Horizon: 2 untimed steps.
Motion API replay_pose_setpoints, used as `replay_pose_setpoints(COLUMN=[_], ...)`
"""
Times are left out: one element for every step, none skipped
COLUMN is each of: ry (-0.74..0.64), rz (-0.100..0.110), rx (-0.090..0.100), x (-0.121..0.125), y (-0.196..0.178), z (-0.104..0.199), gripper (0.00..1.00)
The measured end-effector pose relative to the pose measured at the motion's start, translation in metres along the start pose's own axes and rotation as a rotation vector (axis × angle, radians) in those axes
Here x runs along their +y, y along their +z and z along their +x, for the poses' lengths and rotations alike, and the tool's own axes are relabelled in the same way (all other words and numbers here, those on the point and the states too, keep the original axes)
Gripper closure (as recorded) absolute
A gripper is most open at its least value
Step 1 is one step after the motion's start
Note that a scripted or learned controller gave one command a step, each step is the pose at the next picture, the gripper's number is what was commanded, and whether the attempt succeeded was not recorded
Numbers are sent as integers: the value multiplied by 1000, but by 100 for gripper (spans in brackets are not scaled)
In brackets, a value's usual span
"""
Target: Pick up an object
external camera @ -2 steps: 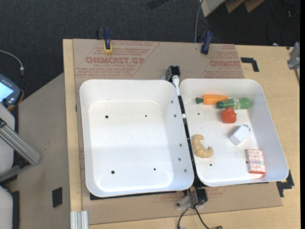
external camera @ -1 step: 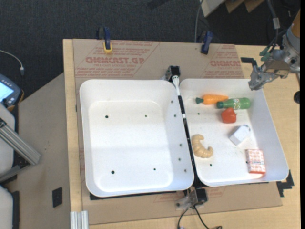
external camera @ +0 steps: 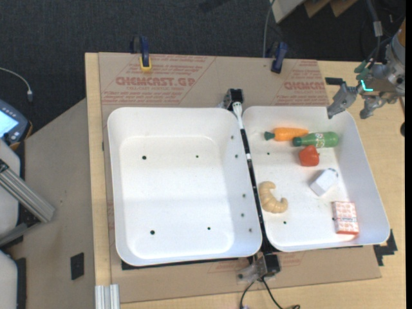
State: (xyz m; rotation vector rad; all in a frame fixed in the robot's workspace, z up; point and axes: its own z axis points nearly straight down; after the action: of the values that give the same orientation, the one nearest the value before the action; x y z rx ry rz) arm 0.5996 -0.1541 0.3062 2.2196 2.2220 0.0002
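Jaws: I see the gripper at the upper right, above the far right corner of the right bin. Its two fingers are spread apart with nothing between them, so I read them as open.
Right bin: I count six things here, all lying on its floor.
Carrot: a toy carrot lies near the far edge, pointing left.
Bottle: a green bottle lies on its side just right of the carrot, touching or almost touching it.
Red piece: a small red object sits just below the bottle.
White block: a small white block lies near the middle right.
Croissant: a tan croissant lies by the left wall.
Box: a pink and white box sits in the near right corner.
Left bin: a white bin, touching the right one along the middle.
Table: I see brown board under both bins.
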Motion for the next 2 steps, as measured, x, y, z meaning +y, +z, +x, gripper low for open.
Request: replay_pose_setpoints(ry=[0, 0], rz=[-21, -6], rx=[-8, -5], x=[5, 6], y=[-232, -232], z=[-20, -19], gripper=[0, 100])
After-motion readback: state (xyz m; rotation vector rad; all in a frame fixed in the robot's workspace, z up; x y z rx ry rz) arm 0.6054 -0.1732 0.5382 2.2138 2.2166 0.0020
